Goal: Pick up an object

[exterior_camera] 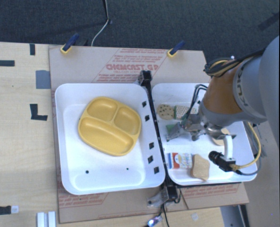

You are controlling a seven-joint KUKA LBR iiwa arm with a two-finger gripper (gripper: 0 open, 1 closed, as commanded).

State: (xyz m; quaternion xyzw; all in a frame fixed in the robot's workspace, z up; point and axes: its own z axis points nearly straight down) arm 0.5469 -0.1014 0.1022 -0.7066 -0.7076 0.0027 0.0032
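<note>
You have two bins side by side on a cardboard sheet [130, 65] that lies on the counter [17, 126]. In the left bin [66, 141] a divided plate [110, 125] sits toward the back, with bare floor in front of it. The arm [234, 93] reaches over the right bin [250, 145] from the right. Below it, near the divider, you see a round cracker [165, 110] at the back, a small carton [179, 161] at the front, and a block [201, 167] touching the carton's right side. Two clamps [69, 42] hold the sheet's far edge.
</note>
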